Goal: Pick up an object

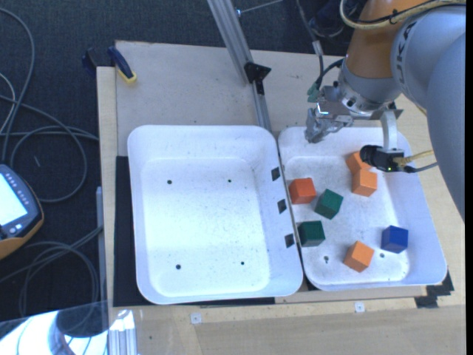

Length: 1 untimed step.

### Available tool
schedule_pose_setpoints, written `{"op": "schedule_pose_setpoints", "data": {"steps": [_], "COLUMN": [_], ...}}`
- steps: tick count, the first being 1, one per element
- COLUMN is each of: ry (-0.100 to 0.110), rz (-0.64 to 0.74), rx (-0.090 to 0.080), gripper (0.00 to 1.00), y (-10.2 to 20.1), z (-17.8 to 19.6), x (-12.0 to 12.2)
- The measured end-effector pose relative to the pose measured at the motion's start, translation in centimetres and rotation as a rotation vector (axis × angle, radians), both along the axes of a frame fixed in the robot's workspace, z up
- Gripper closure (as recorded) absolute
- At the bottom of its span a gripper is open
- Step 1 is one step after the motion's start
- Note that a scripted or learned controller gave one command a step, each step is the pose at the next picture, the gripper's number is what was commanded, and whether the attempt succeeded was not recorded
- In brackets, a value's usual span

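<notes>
Orange block [301, 190] in right bin [421, 220] — below jaws [318, 132], apart.

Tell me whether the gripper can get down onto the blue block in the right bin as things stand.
Probably yes. The blue block sits alone near the right bin's outer side, apart from the nearest orange block. The gripper hangs at the bin's far edge, with open floor between.

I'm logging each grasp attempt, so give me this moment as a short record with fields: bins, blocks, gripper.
left bin: shallow white plastic bin
right bin: shallow white plastic bin holding all the blocks
orange cubes: four
green cubes: two
blue cube: one
gripper: two-finger gripper over the right bin's far left corner, no block between its fingers
</notes>
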State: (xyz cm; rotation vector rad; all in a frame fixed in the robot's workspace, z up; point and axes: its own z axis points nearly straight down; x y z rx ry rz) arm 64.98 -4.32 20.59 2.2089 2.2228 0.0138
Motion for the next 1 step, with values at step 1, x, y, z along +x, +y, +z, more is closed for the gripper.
{"op": "schedule_pose_setpoints", "data": {"steps": [1], "ry": [0.009], "rz": [-0.002], "rx": [0.0], "gripper": [1.0], "y": [3.64], "z": [-0.57], "x": [1.68]}}
